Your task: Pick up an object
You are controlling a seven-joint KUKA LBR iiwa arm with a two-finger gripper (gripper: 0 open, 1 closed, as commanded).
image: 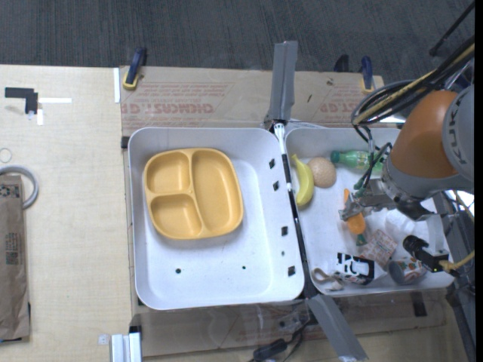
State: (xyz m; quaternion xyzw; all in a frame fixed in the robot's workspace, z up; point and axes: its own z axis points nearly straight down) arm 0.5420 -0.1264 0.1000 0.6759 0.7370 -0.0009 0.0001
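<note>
My gripper is low inside the right bin, near its middle, reaching in from the right. Directly under and beside it lies a small orange object, partly hidden by the gripper, so I cannot tell whether they touch. A yellow banana lies along the bin's left wall with a tan round object next to it. A green bottle lies at the back. A crinkled packet, a black and white item and a small can lie toward the front.
The left bin holds a yellow divided plate. A metal divider runs between the bins. Cables arch over the right bin's back corner. A brown bag lies on the bench at far left.
</note>
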